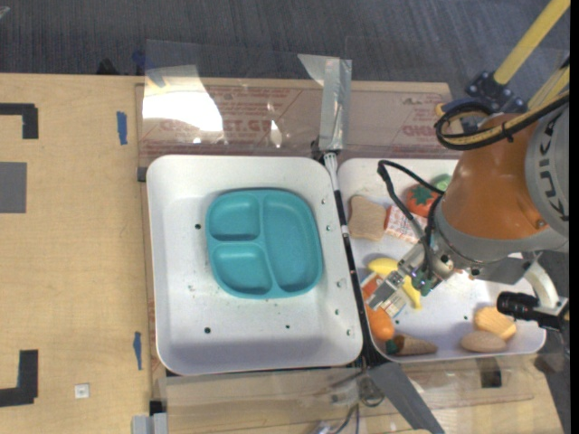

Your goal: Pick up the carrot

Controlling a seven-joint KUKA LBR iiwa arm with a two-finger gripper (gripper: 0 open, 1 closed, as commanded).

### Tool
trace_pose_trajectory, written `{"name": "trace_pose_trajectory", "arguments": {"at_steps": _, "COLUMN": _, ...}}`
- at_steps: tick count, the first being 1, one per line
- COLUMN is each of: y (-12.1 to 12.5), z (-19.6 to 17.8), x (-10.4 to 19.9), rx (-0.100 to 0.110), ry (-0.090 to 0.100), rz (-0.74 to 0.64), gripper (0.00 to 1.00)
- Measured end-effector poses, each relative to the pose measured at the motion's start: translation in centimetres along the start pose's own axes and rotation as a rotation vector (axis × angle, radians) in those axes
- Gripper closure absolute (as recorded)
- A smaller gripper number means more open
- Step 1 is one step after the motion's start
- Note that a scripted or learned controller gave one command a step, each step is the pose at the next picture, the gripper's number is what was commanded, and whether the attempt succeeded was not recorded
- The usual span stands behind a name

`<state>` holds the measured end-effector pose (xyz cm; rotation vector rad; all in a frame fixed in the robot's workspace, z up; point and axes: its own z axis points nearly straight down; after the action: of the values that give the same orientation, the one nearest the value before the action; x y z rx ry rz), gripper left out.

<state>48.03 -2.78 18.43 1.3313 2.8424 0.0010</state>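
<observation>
Occupying the left half of the bench, the left bin (181, 315) holds one item: a teal divided plate (265, 242) with three compartments, lying flat near the bin's centre. All three compartments appear bare.

Right bin (452, 355) contents, as visible:
- Carrot (384, 325): orange, lying in the near-left corner of the bin, close beside the wall that divides the two bins. Its upper end sits directly under the gripper.
- Brown cone-shaped item (418, 345): just beside the carrot, along the near wall.
- Banana (391, 269): yellow, partly covered by the gripper assembly.
- Tan flat item (366, 217): toward the far-left of the bin.
- Red-and-white packet (400, 221): just beside the tan item.
- Orange-red item with green top (422, 198): near the far wall, partly hidden by the arm.
- Two tan rounded items (490, 330): near the right end, touching or nearly touching each other.

The gripper (389, 294) is lowered over the near-left area of the right bin, at the carrot's upper end. Whether the fingers are spread or closed cannot be determined, nor whether the carrot lies between them.
</observation>
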Motion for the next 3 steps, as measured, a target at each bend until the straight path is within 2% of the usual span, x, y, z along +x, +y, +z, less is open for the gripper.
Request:
{"name": "trace_pose_trajectory", "arguments": {"at_steps": 1, "y": 1.0, "z": 0.0, "x": 1.1, "rx": 0.0, "ry": 0.0, "rz": 0.358, "gripper": 0.0}}
{"name": "trace_pose_trajectory", "arguments": {"at_steps": 2, "y": -0.2, "z": 0.0, "x": -0.2, "rx": 0.001, "ry": 0.0, "rz": 0.505, "gripper": 0.0}}
{"name": "trace_pose_trajectory", "arguments": {"at_steps": 3, "y": 1.0, "z": 0.0, "x": 1.2, "rx": 0.002, "ry": 0.001, "rz": 0.801, "gripper": 0.0}}
